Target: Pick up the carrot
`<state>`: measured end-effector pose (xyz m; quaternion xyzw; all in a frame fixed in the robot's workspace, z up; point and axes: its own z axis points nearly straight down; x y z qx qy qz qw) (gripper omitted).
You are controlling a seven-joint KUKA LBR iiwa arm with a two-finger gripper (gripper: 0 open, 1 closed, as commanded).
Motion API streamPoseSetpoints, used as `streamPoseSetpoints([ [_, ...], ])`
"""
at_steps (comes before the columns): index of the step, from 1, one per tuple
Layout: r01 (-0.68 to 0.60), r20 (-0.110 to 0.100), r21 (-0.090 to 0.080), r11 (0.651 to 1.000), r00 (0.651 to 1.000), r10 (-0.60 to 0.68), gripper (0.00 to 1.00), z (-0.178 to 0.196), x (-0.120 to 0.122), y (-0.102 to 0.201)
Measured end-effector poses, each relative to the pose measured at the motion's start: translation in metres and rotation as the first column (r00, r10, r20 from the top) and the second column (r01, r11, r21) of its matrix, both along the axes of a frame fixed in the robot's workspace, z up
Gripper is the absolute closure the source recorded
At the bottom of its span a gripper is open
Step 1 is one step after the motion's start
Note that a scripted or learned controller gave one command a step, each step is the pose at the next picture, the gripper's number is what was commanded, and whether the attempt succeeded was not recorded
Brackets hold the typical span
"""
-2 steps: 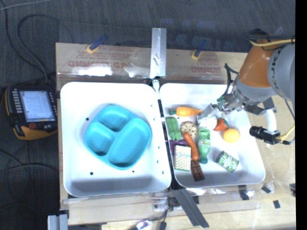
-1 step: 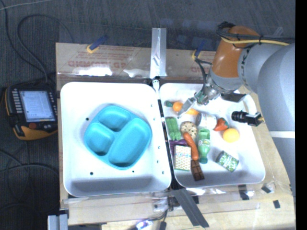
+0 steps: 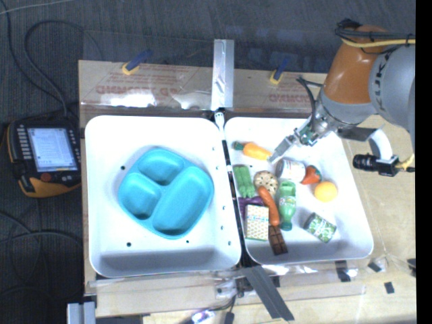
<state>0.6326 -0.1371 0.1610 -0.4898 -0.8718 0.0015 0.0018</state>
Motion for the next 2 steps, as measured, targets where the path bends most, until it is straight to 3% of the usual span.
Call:
streamPoseSetpoints([
  [1, -0.097, -0.002, -0.001, 0.995, 0.995, 0.097, 0.0, -0.0697, 0.0305, 0.018],
  [2, -0.098, -0.007, 0.002, 0.995, 0.995, 0.098, 1.0, -0.0637, 0.0305, 0.0188],
])
